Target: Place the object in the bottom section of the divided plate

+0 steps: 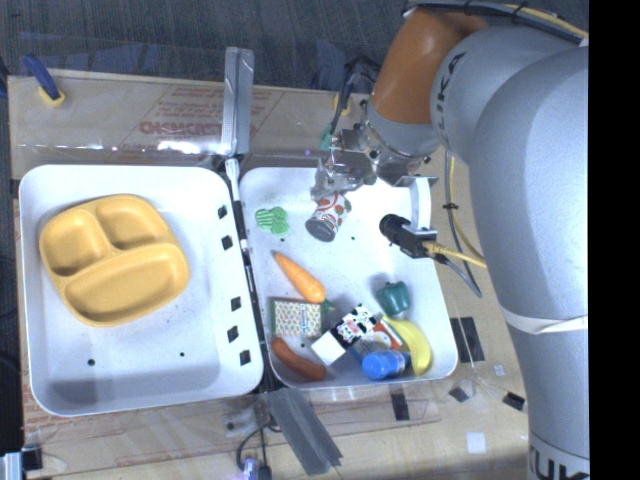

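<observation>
You are looking through a single fixed camera mounted above the bench, angled down at a slant so the far edge sits toward the top. It takes in both white bins whole: the left bin (40, 368) and the right bin (440, 358) side by side. The arm (520, 138) enters from your right, close to the lens, so it looms large.

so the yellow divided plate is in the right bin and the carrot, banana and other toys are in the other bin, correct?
Not quite. The camera view shows the yellow divided plate in the left bin, not the right one. The carrot, banana and other toys are in the other bin, the right one.
</observation>
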